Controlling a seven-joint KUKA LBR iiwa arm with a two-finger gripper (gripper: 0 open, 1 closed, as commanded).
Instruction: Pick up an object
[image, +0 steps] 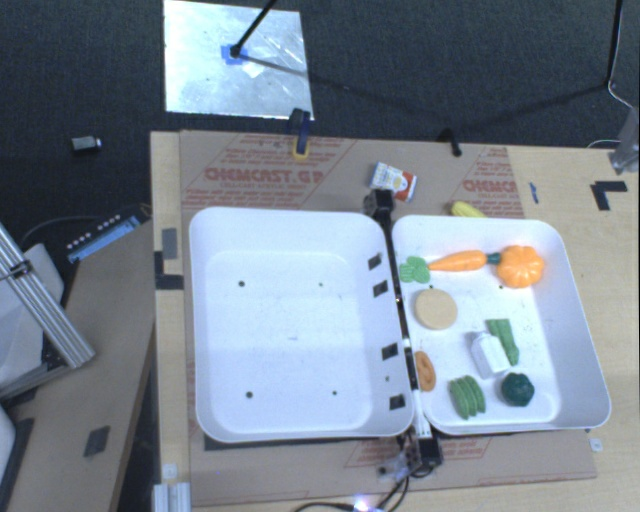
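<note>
The left bin (215, 300) holds nothing to pick, so any descent there would come back with nothing; every candidate lies in the right bin (575, 330).

Moving across that bin from its 9 o'clock side:
- **Orange slice:** a small orange slice (425, 371) lies at about 8 o'clock, just beside the wall shared with the left bin. A finger coming down there would likely strike the rim.
- **Green leafy piece:** it (413, 268) sits at 10 o'clock, touching the tip of the carrot (460, 262). A pinch could drag both.
- **Tan round disc:** it (436, 309) lies flat and low, and I judge it apt to slip out of a top grasp.
- **Ridged green pod:** at 6 o'clock it (468, 396) lies free and looks the safest choice.
- **White block:** near the centre, it (489, 354) touches a green strip (503, 340), so a closing grip may catch two things or push one aside.
- **Dark green lump:** at 5 o'clock it (517, 389) stands apart from its neighbours.
- **Pumpkin:** it (520, 266), at 1 o'clock, meets the carrot's thick end. It is rounded and could roll off when squeezed.

At 12 o'clock beyond the rim, a yellow piece (465, 210) lies on the bench, out of the bins.
</note>
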